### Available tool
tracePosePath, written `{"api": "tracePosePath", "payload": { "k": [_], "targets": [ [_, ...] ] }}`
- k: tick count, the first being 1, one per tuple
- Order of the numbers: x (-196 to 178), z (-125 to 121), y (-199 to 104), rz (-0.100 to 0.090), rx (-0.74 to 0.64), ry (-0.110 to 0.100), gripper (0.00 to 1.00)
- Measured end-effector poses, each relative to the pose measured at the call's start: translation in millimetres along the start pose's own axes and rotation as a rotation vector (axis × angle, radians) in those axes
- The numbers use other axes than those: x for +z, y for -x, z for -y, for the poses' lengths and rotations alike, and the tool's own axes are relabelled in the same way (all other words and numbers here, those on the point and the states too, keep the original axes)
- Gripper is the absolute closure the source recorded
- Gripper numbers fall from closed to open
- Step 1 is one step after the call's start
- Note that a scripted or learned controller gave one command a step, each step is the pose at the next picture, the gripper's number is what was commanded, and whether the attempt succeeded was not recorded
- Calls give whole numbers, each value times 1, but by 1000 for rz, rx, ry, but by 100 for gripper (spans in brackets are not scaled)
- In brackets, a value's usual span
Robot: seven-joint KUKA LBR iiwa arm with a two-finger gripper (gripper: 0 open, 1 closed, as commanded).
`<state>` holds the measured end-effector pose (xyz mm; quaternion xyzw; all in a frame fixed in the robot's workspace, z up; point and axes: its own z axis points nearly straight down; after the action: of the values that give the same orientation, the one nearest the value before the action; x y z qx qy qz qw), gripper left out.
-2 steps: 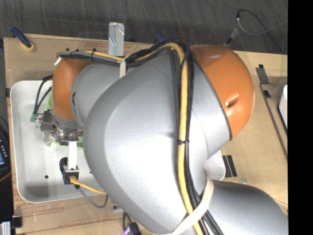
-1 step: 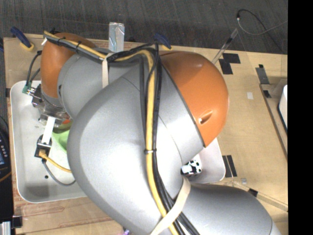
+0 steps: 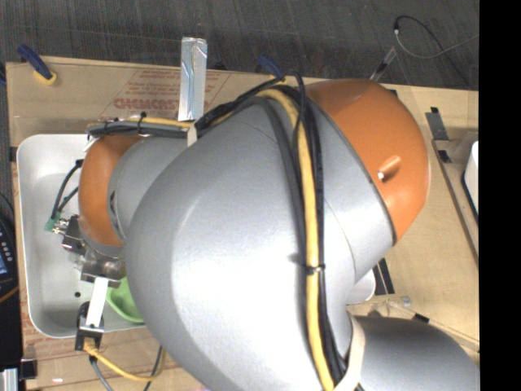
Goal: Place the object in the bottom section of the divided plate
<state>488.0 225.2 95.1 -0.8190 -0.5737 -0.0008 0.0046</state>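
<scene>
Jaws state cannot be determined: the arm (image 3: 269, 243) hides them. Wrist hardware sits over the white bin (image 3: 32, 218); a green plate (image 3: 126, 304) edge shows beside it.

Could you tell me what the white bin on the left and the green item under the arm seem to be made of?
The shallow white bin looks like smooth moulded plastic: rounded corners, soft sheen. The pale green item also looks like glossy plastic, but it is mostly hidden behind the grey arm, so that is uncertain.

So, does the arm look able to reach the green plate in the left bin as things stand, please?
Probably yes: the arm's wrist is already over the left bin, right beside the green plate, with nothing visible between them.
</scene>
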Motion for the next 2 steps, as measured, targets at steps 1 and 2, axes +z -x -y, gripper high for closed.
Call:
{"api": "tracePosePath", "payload": {
  "k": [1, 2],
  "targets": [
    [-39, -68, -23, 2, 440, 2, 100],
    [0, -114, -38, 4, 483, 2, 100]
  ]
}}
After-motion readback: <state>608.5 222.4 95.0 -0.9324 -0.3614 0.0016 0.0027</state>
